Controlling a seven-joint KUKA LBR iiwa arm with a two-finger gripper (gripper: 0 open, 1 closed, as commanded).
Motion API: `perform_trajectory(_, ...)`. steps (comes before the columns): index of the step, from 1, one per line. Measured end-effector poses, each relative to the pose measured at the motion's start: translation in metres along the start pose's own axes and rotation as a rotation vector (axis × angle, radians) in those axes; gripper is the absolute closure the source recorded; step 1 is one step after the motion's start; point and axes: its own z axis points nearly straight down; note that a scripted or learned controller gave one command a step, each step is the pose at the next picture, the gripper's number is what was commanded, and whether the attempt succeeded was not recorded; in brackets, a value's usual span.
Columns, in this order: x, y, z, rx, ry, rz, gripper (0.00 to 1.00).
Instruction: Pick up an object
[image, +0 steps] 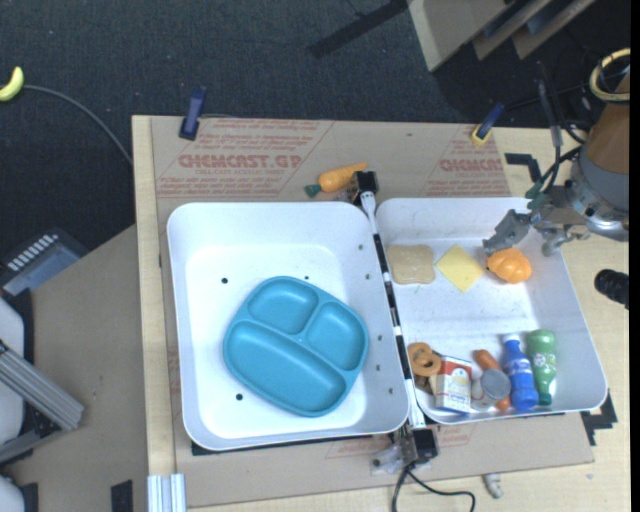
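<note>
Target looks like the orange ball (511, 266), our guess, since it's the item closest to the end effector (512, 232). It sits in the far part of the right bin (590, 345), near the far wall, apart from the other items.

End effector hangs just above and beside the ball, on its far-left side. We can't tell from this angle whether it's released or clenched; nothing is visibly gripped.

Just left of the ball: a yellow slice (459, 268), then a tan slice of bread (411, 265) near the divider. Near end of the right bin is crowded: blue bottle (518, 372), green bottle (541, 364), a pretzel (424, 358), a small carton (454, 388), a grey round lid (495, 384), all touching or nearly so.

Left bin (200, 250) holds a blue divided plate (294, 344). An orange toy (337, 179) lies on the table (260, 150) beyond the bins.

Risks from here:
- Ball is round and smooth, so an off-centre close could squirt it sideways or roll it toward the wall.
- End effector appears offset from the ball's centre; a straight descent may clip its edge or come down on bare bin floor.
- Far wall is close, so contact with the rim is possible.
- Yellow slice is near enough to get nudged.
</note>
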Motion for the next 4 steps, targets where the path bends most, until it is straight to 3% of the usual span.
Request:
perform_trajectory(1, -0.062, -0.031, 0.073, 0.003, 0.000, 0.002, 0.00)
perform_trajectory(2, -0.046, -0.071, 0.143, 0.001, 0.001, 0.001, 0.00)
perform_trajectory(3, -0.036, 0.038, 0.141, -0.002, 0.000, -0.002, 0.00)
perform_trajectory(4, -0.057, 0.086, 0.142, 0.015, 0.018, -0.004, 0.00)
